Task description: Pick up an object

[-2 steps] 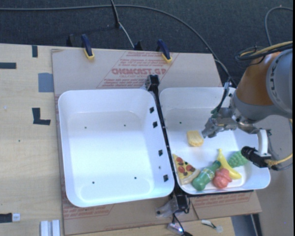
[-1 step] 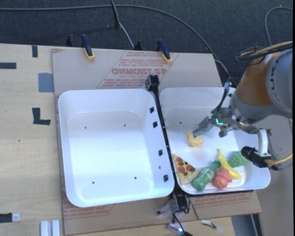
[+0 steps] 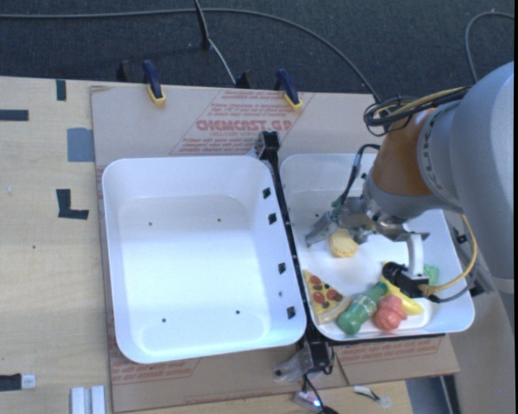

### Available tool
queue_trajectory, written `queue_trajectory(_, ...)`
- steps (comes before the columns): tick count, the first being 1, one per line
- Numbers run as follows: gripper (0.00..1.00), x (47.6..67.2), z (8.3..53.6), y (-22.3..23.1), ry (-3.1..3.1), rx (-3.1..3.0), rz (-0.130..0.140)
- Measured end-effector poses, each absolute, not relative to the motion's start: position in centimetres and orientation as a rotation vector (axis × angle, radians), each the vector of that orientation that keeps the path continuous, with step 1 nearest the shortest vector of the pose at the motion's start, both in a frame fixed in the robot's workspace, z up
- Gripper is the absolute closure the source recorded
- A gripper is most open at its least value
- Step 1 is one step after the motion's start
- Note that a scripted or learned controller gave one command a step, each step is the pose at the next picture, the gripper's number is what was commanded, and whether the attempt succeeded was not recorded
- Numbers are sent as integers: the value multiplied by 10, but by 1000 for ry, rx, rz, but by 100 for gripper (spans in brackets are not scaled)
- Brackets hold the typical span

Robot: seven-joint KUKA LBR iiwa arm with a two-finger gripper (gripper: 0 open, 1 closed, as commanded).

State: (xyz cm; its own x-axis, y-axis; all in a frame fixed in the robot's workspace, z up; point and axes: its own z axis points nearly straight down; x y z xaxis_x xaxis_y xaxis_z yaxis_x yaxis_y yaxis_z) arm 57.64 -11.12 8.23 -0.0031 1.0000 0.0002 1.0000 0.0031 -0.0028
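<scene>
On the counter (image 3: 34, 231), we see our pincer (image 3: 335, 231) low in the right bin (image 3: 315, 175), fingers spread wide and holding nothing, just beside a yellow lump (image 3: 344, 247). It may slip: the rounded lump could roll aside on closing.

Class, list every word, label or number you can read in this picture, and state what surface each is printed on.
"CHEMCAST G.P": red print on the brown cardboard sheet behind the bins, reading uncertain because it is blurred.
Smaller red lines printed around it, and near the sheet's front edge: too blurred to read.
</scene>
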Motion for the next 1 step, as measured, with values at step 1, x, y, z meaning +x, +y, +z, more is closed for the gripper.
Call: queue_trajectory(1,0,588,85,-145,-2222,-2223,-1)
